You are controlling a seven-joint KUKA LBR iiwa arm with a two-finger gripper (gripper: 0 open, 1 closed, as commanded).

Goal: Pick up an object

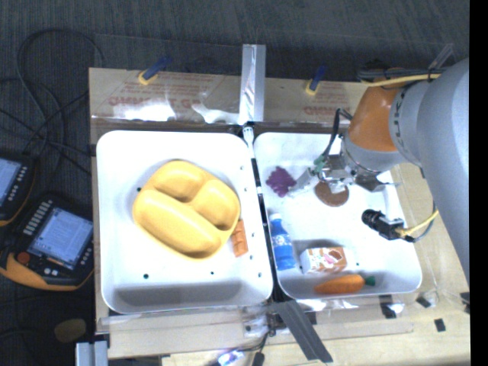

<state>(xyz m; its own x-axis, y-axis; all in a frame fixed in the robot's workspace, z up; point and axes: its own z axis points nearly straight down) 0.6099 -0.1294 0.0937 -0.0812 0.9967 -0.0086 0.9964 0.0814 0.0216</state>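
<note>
My gripper (332,175) hangs low in the right bin (404,269); whether it is clenched or released I cannot tell from above. A brown round disc (332,194) lies right under it. Just to its left sits a purple grape bunch (280,180). Further toward the near wall lie a blue bottle (281,244), a small carton (324,260) and a carrot (341,284). Well off left, the other bin (122,280) holds a big yellow loaf shape (185,207) and an orange piece (239,239).

Two blue-and-yellow clamps (155,70) and (313,83) hold clear plastic sheet (164,97) along the bench's far edge. Left of the bench, two handheld control pendants (52,242) lie on dark carpet (191,10) amid black cables (46,82).
</note>
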